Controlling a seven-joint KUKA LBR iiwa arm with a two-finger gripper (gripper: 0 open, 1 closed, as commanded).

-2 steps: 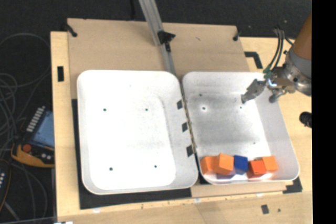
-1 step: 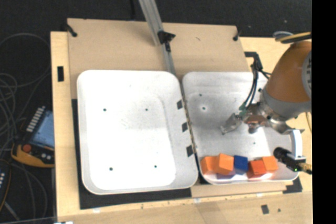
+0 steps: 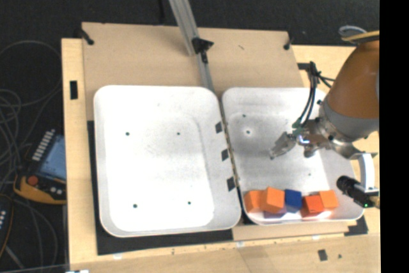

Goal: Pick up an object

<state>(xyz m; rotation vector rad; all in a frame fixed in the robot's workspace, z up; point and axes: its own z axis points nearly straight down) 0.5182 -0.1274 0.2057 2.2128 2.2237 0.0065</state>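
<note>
bench (image 3: 160, 54): tan board carrying two shallow white bins side by side, dark floor around it.
left bin (image 3: 160, 156): white, a few small dark dots on its floor.
right bin (image 3: 255, 118): white, touching the left bin along its inner edge, blocks gathered along its near wall.
arm (image 3: 358, 93): grey with an orange band, reaching in from the right over the right bin.
metal rail (image 3: 182, 3): slanted grey bar running from the top edge down to the seam between the bins.
gripper (image 3: 281, 147): low over the middle of the right bin, well apart from the blocks; its claw is too blurred to tell whether wide or narrow, and no block is seen in it.
orange blocks (image 3: 265, 199): a pair near the bin's near-left corner, another pair (image 3: 318, 202) further right.
blue block (image 3: 293, 199): between the two orange pairs, against the near wall.
</note>
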